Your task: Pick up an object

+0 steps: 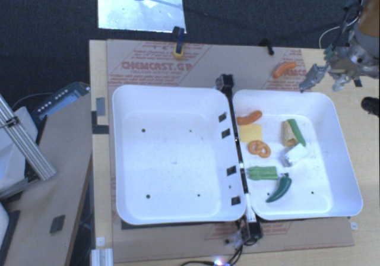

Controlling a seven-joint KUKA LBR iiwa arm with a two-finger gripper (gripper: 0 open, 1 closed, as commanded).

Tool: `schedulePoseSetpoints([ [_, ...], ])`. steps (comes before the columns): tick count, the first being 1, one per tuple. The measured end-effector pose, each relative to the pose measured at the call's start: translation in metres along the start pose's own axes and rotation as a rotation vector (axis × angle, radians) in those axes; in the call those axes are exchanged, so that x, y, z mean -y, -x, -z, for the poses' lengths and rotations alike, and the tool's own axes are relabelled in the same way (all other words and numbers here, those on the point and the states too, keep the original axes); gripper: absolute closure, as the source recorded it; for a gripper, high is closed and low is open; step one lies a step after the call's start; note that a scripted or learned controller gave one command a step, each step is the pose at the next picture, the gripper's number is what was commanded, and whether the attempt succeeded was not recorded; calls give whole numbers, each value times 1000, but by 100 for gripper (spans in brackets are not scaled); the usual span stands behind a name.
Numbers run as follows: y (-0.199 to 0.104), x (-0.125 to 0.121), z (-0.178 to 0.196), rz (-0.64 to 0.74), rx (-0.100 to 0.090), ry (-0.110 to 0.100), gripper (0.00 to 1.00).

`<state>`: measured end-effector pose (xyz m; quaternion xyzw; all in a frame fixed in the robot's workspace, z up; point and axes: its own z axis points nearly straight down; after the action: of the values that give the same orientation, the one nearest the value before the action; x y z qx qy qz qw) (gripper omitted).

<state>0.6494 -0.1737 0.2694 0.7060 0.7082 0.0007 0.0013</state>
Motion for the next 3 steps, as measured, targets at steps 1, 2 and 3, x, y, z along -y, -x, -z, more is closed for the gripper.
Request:
schedulePoseSetpoints([
  [1,-20,-1,-143,2,-4,-12,0],
  [2,-28,50,-188,-2,-3,-9,0],
  [3,-26,46,-174,0,0,1,100],
])
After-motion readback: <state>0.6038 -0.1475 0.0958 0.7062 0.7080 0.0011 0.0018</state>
